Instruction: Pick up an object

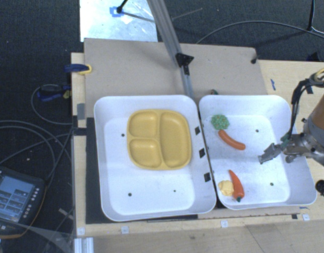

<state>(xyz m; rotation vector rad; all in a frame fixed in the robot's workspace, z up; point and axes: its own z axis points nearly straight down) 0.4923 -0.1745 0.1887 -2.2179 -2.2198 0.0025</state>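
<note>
My gripper [276,158] hangs over the right side of the right bin [280,105], open, with nothing between its fingers. To its left, a short way off, an orange sausage [232,140] lies slantwise, and a green broccoli piece [220,122] sits just above that. Near the bin's front left, an orange carrot [236,184] lies beside a small yellow piece [225,186]. The gripper touches none of these.
The left bin [114,194] holds a yellow divided plate [159,139]. A grey pole [167,28] slants down from the top to the bins' shared back edge. Cables and a handheld pendant [11,194] lie on the floor to the left.
</note>
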